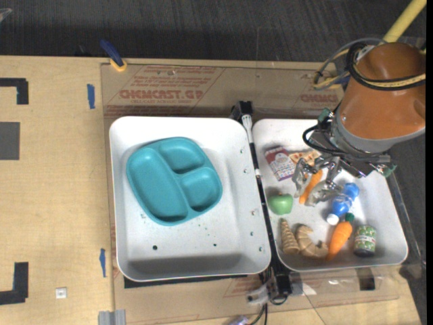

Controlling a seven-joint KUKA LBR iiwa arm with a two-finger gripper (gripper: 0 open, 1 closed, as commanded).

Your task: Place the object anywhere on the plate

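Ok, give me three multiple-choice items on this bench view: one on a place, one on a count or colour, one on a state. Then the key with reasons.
1. Where does the teal divided plate lie?
A. In the left bin
B. In the right bin
C. On the cardboard outside both bins

2. How many compartments does the plate have?
A. One
B. Three
C. Six

3. What is the state of the task?
A. The toy carrot lies on the plate
B. Every object lies on the plate
C. No object lies on the plate yet

Key: 1 A, the plate sits alone in the left bin. 2 B, raised ridges split it into three sections. 3 C, the toy carrot, green pepper and blue bottle all lie in the right bin, where the gripper reaches down among them.
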